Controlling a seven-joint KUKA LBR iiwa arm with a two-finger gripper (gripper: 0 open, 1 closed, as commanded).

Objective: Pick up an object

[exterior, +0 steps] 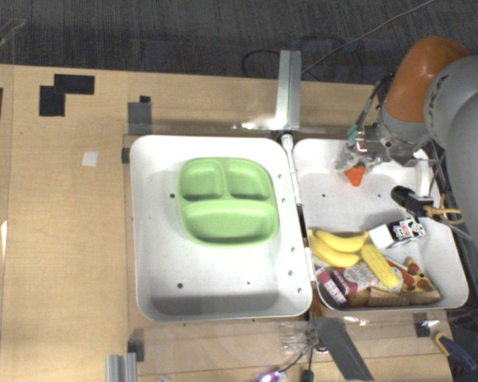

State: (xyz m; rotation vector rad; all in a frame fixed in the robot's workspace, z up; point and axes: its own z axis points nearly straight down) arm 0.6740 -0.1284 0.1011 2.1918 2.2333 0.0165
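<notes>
Gripper [357, 159] sits at the right bin's [327, 193] far edge; jaw spread cannot be told. Small orange object [355, 176] touches it below: judged light, rigid, best pinched across its narrow sides.

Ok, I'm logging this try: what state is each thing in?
green tray: upright in the left bin
bananas: lying in the right bin
orange piece: on the bin floor, under the hand
snack packets: heaped at the near edge

A small orange object [355, 176] lies near the right bin's [327, 193] back wall, beside the fingers [358, 156]
</notes>
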